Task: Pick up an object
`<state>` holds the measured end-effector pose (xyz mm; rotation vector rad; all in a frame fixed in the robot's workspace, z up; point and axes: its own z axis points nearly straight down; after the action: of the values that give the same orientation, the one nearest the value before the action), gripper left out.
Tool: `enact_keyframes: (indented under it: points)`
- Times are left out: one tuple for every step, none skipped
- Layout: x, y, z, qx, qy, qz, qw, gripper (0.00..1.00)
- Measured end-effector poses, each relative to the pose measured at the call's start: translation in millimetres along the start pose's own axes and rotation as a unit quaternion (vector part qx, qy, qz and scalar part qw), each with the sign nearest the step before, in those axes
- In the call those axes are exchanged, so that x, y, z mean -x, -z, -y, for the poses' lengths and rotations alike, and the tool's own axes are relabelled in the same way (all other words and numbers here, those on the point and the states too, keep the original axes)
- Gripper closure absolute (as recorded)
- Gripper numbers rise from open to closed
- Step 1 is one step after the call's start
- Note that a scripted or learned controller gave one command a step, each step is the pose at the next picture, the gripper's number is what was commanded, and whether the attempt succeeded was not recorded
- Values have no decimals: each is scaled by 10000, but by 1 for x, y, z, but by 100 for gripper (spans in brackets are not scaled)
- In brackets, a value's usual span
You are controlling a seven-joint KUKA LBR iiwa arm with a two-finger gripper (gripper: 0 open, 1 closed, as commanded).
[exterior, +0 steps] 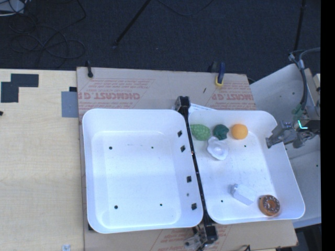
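Right bin point(293, 190) holding all items | gripper point(276, 139) at its 3 o'clock rim, finger state cannot tell, nothing seen held | donut point(269, 205) at 5 | orange ball point(239, 131) at 12, judged light, rigid, apt to roll; grasp across widest part | green ball point(220, 131) just beside.

Dark carpet point(157, 30) — pale wooden bench point(36, 156).

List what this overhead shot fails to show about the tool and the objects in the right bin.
- Tool: too small and dark against the right bin rim to tell how its fingers stand.
- Arm: cut off by the right edge.
- White object: blends into the bin floor, outline unclear.
- Grey piece: too small to identify.
- Brown ring: surface detail blurred.
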<state>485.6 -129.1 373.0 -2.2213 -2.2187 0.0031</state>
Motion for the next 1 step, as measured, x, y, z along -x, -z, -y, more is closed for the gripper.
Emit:
enact_keyframes:
  points:
    - [-3, 42, -7, 24, 13, 5, 10000, 0]
